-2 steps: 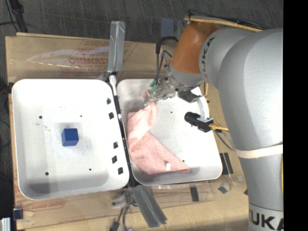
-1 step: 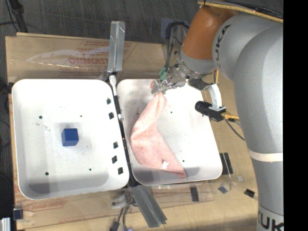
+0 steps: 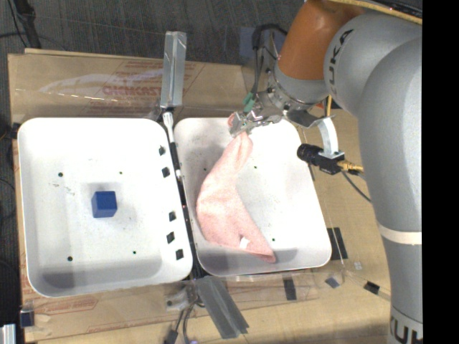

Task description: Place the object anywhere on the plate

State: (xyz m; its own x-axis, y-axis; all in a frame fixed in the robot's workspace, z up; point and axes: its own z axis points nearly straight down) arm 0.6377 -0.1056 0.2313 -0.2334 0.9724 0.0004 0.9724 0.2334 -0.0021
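A pink cloth [image 3: 224,199] hangs and drapes down into the right bin [image 3: 301,213], its top corner pinched at my gripper [image 3: 244,124] near the bin's far edge. My gripper is shut on that corner, and the cloth's lower part lies bunched on the bin floor toward the front. A small blue cube [image 3: 105,203] sits on the floor of the left bin [image 3: 50,156], well away from my gripper.
A metal divider with black clips [image 3: 172,192] runs between the two bins. The grey arm [image 3: 380,106] fills the right side, with a black fitting and cable [image 3: 321,158] over the right bin's far right corner. Cardboard [image 3: 86,84] lies under the bins.
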